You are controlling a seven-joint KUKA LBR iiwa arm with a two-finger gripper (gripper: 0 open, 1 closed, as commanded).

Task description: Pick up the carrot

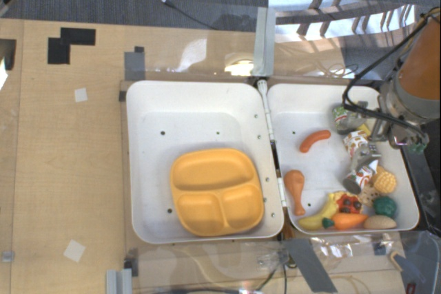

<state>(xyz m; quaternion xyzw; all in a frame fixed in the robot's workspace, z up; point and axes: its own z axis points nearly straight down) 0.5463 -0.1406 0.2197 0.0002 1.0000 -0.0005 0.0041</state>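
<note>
Carrot (pixel 350 220): It is orange and lies flat in the right bin (pixel 289 103), close to the bin's near wall. It sits in a heap of toy food.
Next to the carrot: A yellow banana (pixel 318 219) touches its left end. A tan potato (pixel 380 222) lies at its right end. A small red and dark toy (pixel 350 203) sits just behind it. The corn (pixel 384 182) and a green veggie (pixel 386 206) are near it, on the right.
Farther from the carrot: A drumstick (pixel 295 188) lies to its left. A red sausage (pixel 315 140) lies well behind it.
Hand (pixel 363 172): It hangs over the heap, just behind the carrot. I cannot tell if it is wide or narrow. Nothing shows that it has the carrot.
Arm (pixel 420 72): It is behind the carrot and off to the right, at the bin's right side.
Left bin (pixel 148 103): It is well left of the carrot and has a yellow tray (pixel 216 191) in it.
Step now: I think the hand is getting into place. The carrot is not picked up yet.
Next move: The hand should come a bit closer to the near wall, go down right over the carrot, and squeeze just the carrot. The banana and potato are so close that it could grab them by mistake.
</note>
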